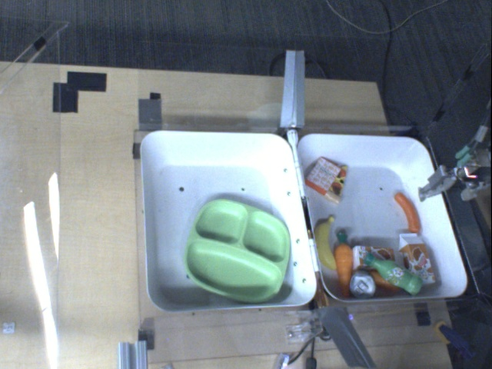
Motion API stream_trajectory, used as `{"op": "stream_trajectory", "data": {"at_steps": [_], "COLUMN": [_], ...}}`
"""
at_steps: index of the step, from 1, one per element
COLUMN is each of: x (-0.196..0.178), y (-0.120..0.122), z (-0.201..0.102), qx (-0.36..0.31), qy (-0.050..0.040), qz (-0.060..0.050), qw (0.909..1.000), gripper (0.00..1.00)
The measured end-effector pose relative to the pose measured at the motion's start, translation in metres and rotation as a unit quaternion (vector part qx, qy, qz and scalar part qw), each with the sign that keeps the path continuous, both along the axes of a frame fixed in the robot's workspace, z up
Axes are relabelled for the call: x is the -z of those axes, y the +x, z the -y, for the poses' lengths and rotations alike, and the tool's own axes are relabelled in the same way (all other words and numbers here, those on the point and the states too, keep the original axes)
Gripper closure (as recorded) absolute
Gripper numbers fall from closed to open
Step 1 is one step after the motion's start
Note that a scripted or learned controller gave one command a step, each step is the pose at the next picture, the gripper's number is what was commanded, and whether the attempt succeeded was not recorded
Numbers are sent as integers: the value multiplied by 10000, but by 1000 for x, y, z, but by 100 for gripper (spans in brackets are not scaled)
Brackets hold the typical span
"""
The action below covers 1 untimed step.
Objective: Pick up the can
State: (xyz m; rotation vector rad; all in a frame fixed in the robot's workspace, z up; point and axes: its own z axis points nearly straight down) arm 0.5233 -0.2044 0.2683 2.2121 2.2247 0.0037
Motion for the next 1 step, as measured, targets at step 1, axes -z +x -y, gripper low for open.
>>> {"op": "stream_trajectory", "data": {"at_steps": [1], "x": [81], "y": [-35], "z": [-77], "qx": [-443], "qy": [3], "qz": [-7], "qw": [9990], "gripper": [0]}}
